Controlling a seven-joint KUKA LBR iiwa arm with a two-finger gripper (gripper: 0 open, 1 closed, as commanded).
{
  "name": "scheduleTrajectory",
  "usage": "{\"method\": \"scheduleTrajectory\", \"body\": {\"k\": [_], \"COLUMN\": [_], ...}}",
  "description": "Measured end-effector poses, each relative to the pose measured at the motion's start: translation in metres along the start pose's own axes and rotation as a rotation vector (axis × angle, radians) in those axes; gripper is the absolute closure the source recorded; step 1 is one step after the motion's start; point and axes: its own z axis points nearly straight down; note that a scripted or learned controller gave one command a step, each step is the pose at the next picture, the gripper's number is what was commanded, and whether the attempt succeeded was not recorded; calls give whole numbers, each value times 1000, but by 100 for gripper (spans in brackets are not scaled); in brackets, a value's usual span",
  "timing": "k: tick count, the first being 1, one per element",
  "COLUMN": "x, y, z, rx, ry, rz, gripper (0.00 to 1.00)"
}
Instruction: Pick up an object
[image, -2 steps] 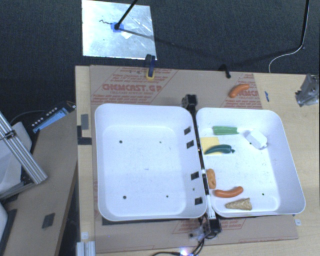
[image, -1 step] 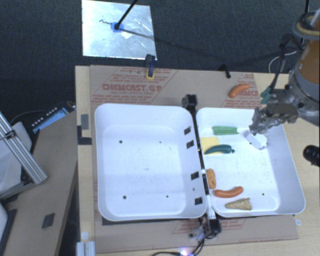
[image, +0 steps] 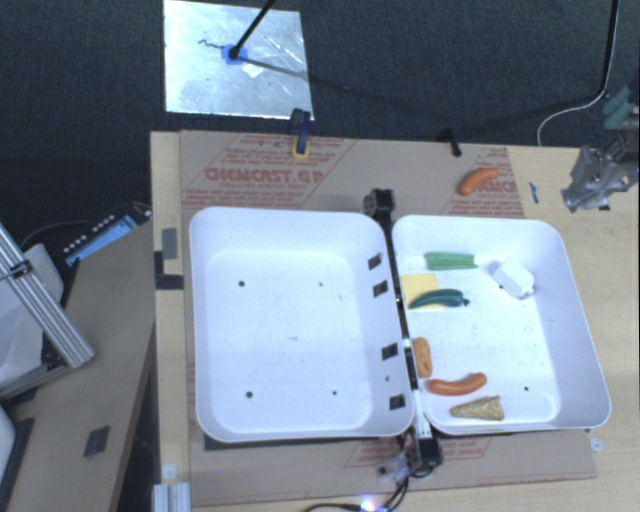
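Camera view: gripper (image: 598, 185) hangs right of the right bin (image: 575, 300).
Jaw state unclear; a sausage (image: 457, 384) lies inside the bin.

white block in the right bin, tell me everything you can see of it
The white block is a small, plain, boxy piece, matte and plastic-looking, lying flat and turned at a slant on the floor of the right bin, toward its far right part. It lies just right of the green pod, apart from it. Nothing touches it.

Dark carpet floor (image: 80, 90) surrounds the wooden bench (image: 170, 420).
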Motion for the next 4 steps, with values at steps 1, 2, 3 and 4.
{"method": "scheduleTrajectory", "body": {"k": [1,2,3,4], "x": [-78,-7,-29,-41], "y": [2,3,-1,5], "z": [6,131,44,4], "rx": [12,26,4,8], "ry": [-2,3,-1,0], "rz": [10,-6,3,3], "gripper": [100,100,100,100]}}
